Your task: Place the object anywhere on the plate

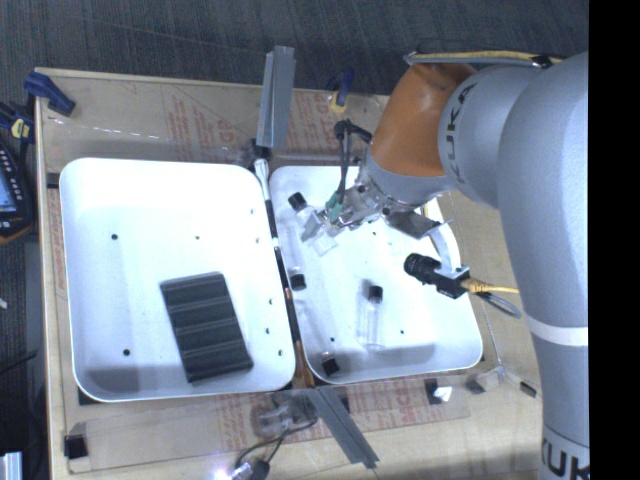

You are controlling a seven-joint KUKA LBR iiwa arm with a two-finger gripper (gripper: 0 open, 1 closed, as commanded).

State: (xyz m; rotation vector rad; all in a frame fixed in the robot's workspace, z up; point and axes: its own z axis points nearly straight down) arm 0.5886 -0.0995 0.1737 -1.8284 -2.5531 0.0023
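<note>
A dark grey ribbed plate [205, 326] lies flat in the left bin [90, 198], toward its front. In the right bin [450, 343] a clear vial with a black cap [372, 313] lies near the middle. My gripper [335, 218] hangs low over the back left part of the right bin, under the orange-banded wrist [425, 118]. Right by its tip, a pale clear piece [313, 232] rests on the bin floor. The wrist blocks the view, so I cannot make out whether anything is held.
Small black-capped pieces lie in the right bin: one at the back left [297, 201], one by the divider [298, 281], one at the front left [330, 366]. A black fitting with a yellow cable [435, 271] juts from the arm. Metal brackets [275, 93] stand behind the bins.
</note>
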